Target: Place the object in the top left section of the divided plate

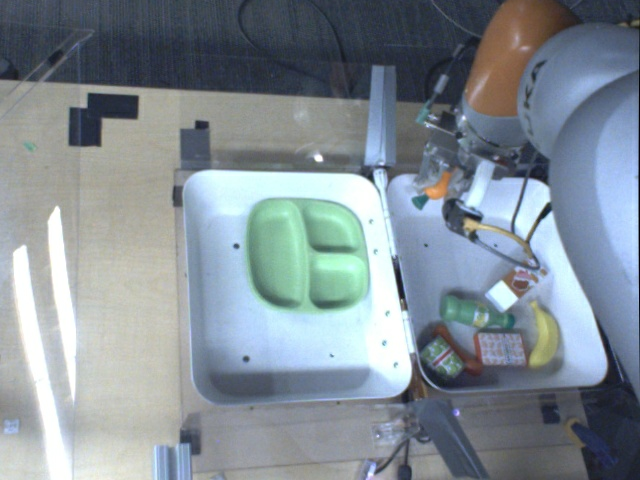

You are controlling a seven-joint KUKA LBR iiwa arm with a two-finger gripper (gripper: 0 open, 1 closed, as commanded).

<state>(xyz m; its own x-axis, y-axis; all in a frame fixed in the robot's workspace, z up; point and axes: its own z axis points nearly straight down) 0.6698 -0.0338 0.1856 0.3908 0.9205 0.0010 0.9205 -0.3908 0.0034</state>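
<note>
A green divided plastic plate [305,253] sits in the left white bin [215,368]; right of it, the gripper [440,183] seems clenched on a small orange object [432,185], needing careful carrying to the plate's top-left section.

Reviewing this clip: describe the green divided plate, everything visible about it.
The divided plate is pale green, apparently matte plastic, a rounded square with raised ridges splitting it into three sections: one long section along its left side and two smaller ones stacked on the right. It lies flat, right side up, in the upper middle of the left bin, resting on the bin's floor and clear of its walls. Nothing sits in any section, and nothing else touches it.
</note>
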